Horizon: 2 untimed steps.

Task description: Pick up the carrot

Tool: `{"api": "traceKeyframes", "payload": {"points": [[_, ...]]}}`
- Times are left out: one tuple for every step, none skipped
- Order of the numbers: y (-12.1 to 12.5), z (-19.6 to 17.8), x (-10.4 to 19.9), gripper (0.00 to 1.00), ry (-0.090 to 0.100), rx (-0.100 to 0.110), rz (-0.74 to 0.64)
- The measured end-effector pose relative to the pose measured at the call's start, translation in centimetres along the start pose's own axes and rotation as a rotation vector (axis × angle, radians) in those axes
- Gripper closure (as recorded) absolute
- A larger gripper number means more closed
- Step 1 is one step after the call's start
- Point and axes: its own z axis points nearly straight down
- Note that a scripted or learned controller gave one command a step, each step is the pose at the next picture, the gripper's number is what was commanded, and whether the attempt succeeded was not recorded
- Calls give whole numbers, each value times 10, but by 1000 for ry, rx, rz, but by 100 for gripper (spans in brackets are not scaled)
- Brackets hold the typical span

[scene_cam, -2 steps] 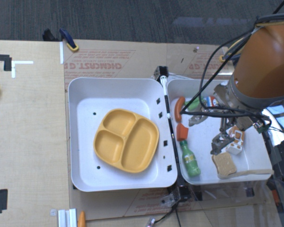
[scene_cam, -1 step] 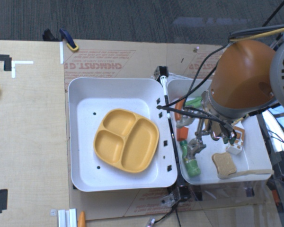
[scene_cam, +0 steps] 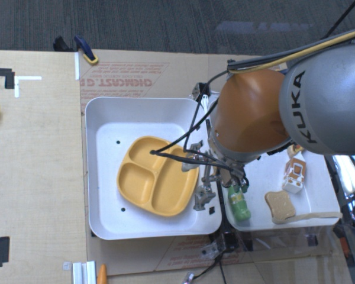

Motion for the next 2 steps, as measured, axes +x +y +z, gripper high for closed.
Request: {"api": "traceKeyframes", "payload": {"points": [[14, 99, 9, 0, -3, 0, -78], [71, -14, -3, 0, -3, 0, -185]]}}
